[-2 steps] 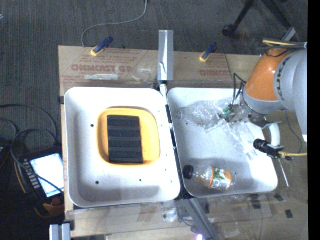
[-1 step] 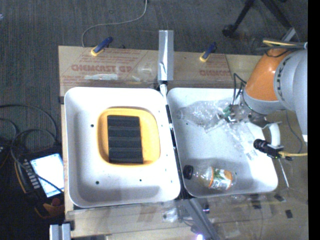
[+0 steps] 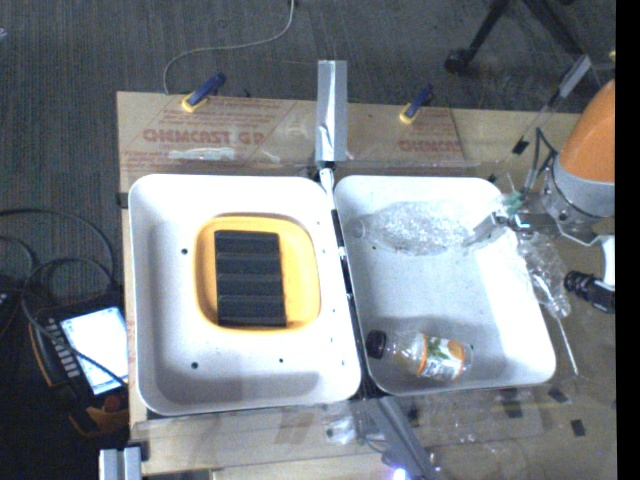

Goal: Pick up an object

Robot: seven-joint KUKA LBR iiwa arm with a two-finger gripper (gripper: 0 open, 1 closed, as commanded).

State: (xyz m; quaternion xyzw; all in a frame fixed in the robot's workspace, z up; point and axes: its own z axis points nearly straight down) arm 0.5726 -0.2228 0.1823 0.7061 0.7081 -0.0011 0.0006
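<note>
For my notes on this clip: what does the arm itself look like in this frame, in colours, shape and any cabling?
At the camera view's right edge, the arm shows a rounded orange section above a pale grey, rounded wrist housing. Dark cables run beside it on its left. A small black fitting sticks out below the housing. The gripper end is thin, metallic grey with a small green mark, reaching over the right bin.

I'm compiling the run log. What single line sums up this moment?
arm: at right bin's far right edge | left bin: yellow tray with black block | right bin: crumpled clear plastic, bottle lying down
</note>
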